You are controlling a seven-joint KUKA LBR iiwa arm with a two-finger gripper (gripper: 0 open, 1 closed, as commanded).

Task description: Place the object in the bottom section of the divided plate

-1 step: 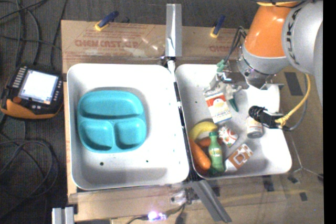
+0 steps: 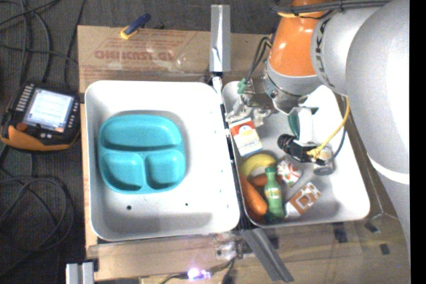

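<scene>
1. Camera view: two white bins side by side. The left bin (image 2: 100,209) holds the teal divided plate (image 2: 142,152), which sits flat toward the bin's left side.
2. Plate layout: one long compartment on the far side, two smaller compartments on the near side. All three show bare teal; nothing rests on the plate.
3. The right bin (image 2: 346,199) holds the candidate objects in a cluster along its left wall: a small carton with an orange-and-white label (image 2: 245,138), a yellow banana-like piece (image 2: 258,163), a green bottle (image 2: 273,193), an orange carrot-like piece (image 2: 253,199), a red-and-white item (image 2: 288,172) and a brown-and-white box (image 2: 303,198).
4. Progress, as judged: early. No object has reached the plate, and the pick does not look complete. Left to do: secure one object, carry it across to the left bin, release it in a near-side compartment.
5. The gripper (image 2: 251,107) hangs over the far-left corner of the right bin, just above the small carton.
6. Jaws: cannot tell whether they are apart or together, as the wrist and cabling mask them. Nothing is visibly between them, so no hold is recorded.
</scene>
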